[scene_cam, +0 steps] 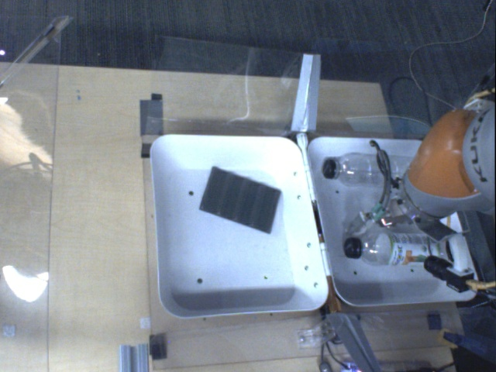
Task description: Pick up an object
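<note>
In the left bin [167, 208] a dark grey flat rectangular pad [240, 199] lies tilted. Two clear plastic bottles with black caps lie on their sides in the right bin [341, 281]: one [356, 168] near the back, another [387, 248] near the front with a label. The arm's orange band [443, 155] hangs over the right bin. Below it my gripper [381, 214] sits low between the two bottles, just above the front one. A clear, crumpled-looking thing [363, 225] lies right at the gripper; whether the gripper touches it is unclear.
A black cable [380, 161] loops off the wrist over the back bottle. A metal divider post [304, 99] stands behind where the bins meet. Clear plastic sheeting [46, 208] covers the wooden bench to the left.
</note>
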